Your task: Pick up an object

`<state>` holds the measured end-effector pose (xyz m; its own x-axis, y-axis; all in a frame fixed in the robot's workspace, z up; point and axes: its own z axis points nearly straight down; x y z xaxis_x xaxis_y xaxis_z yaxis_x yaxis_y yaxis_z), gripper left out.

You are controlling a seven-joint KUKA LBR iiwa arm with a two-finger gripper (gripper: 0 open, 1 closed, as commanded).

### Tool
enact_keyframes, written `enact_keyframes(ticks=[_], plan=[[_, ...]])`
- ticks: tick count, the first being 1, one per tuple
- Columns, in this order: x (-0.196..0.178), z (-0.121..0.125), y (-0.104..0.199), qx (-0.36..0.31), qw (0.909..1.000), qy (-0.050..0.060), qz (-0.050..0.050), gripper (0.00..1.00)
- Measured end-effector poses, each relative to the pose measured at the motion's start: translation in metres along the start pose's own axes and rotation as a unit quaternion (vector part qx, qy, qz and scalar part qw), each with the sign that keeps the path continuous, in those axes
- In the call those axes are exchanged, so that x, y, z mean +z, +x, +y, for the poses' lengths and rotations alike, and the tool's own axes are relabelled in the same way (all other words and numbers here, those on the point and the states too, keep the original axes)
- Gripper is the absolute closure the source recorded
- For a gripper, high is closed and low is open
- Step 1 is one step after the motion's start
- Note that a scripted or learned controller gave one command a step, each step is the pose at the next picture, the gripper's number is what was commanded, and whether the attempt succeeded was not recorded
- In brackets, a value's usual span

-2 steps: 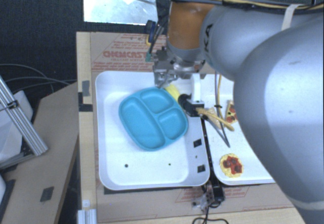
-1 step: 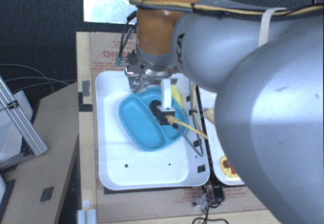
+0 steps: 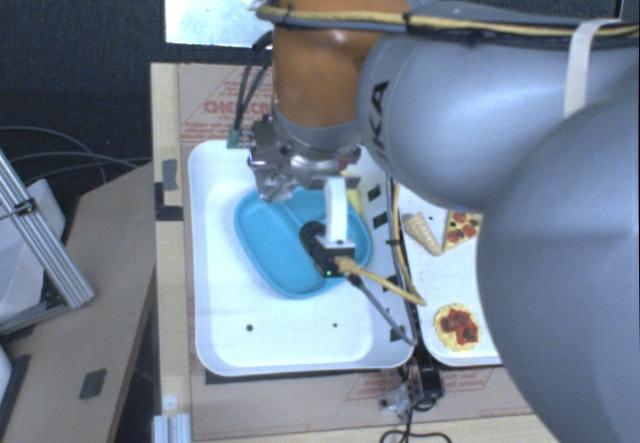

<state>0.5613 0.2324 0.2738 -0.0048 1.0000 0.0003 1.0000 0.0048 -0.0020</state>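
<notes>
A blue oval dish [image 3: 285,251] lies in the left white bin [image 3: 240,331], near its middle. My gripper [image 3: 275,189] hangs low over the dish's far end, right above its rim. The wrist and the big grey arm cover the fingers from this angle. In the right bin [image 3: 445,276] lie a pizza slice [image 3: 462,227], a pale wedge [image 3: 422,231] and a small round pizza [image 3: 457,325].
The arm spans the upper right of the view and hides most of the right bin. Bare white floor of the left bin shows in front of the dish. A cardboard sheet [image 3: 215,111] lies under both bins.
</notes>
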Motion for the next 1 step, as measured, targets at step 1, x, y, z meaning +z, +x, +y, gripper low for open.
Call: enact_keyframes(ticks=[1], plan=[[-0.0110, 0.0018, 0.0007, -0.002, 1.0000, -0.002, 0.001, 1.00]])
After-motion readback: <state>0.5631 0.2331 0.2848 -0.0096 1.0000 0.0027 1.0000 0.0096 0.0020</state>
